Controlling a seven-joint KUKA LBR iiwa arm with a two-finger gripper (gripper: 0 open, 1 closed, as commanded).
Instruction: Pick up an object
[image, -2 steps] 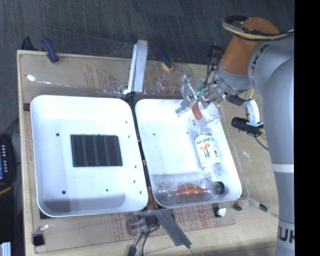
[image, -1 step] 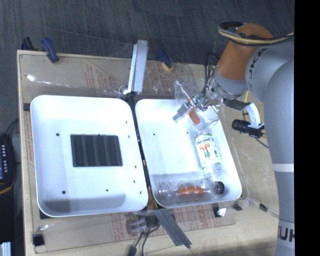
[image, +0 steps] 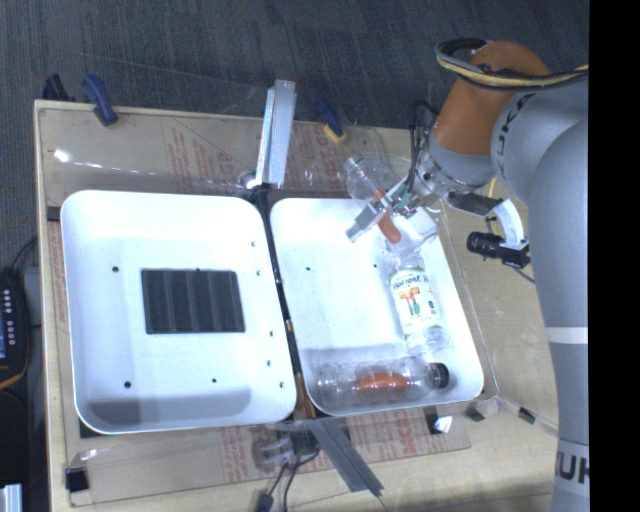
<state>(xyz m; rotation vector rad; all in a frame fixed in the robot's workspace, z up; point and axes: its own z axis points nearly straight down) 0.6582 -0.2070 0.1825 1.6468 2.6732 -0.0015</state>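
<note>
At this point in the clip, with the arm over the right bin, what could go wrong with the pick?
1. The hand is at the far end of the upright-lying bottle, near its cap, so a grasp there may slip off the narrow neck.
2. Both bottles are clear plastic and round; the second bottle lies along the right bin's near wall and could roll if nudged.
3. The hand works close to the bin's far rim and may clip it.

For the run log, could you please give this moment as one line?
arm: over right bin far edge | gripper: above bottle cap end | second bottle: lying along near wall | left bin: dark tray
</note>
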